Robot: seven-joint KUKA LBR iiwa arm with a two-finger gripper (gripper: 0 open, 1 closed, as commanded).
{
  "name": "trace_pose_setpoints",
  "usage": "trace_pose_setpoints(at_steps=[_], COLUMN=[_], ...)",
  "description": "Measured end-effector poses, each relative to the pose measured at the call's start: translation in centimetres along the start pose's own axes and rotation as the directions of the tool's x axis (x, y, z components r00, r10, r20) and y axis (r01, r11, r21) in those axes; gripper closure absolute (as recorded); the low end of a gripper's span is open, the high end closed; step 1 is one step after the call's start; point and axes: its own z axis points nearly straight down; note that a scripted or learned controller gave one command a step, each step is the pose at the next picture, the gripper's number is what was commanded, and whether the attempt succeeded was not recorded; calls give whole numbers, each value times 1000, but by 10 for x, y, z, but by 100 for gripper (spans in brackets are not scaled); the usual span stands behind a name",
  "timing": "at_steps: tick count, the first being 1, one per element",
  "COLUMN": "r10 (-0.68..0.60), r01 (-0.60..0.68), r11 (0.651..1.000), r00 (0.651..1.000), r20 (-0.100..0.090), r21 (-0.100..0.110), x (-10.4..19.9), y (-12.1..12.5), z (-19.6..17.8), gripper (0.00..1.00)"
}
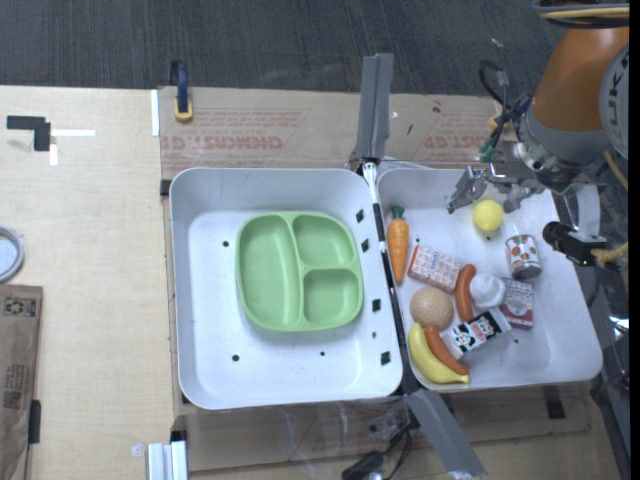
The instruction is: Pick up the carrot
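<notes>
The carrot [398,249] is seen lying against the right bin's [570,363] left wall, long axis running away from the camera, leaf end farthest, well left of the tool [487,184], whose opening cannot be told.

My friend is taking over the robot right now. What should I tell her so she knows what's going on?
Gripper: at the back of the right bin, just above the lemon, holding nothing; whether its fingers are open is unclear.
Carrot: lying along the right bin's left wall, green top pointing to the back, beside the red-and-white packet.
Green divided plate: in the left bin.
Done: nothing yet; the carrot lies untouched.
Left: move the gripper left to the carrot, grip it, lift.
</notes>
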Motion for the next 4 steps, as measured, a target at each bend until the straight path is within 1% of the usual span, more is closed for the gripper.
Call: trace_pose_setpoints(at_steps=[1, 2, 3, 4], r10=[-440, -435, 44, 44], r01=[440, 435, -44, -44], r11=[898, 900, 999, 999], r00=[898, 901, 999, 999], r20=[4, 3, -1, -1], r21=[-9, -12, 0, 0], x=[17, 16, 13, 13], y=[-12, -11, -51, -51], z=[110, 99, 99, 99], gripper=[0, 100, 100, 0])
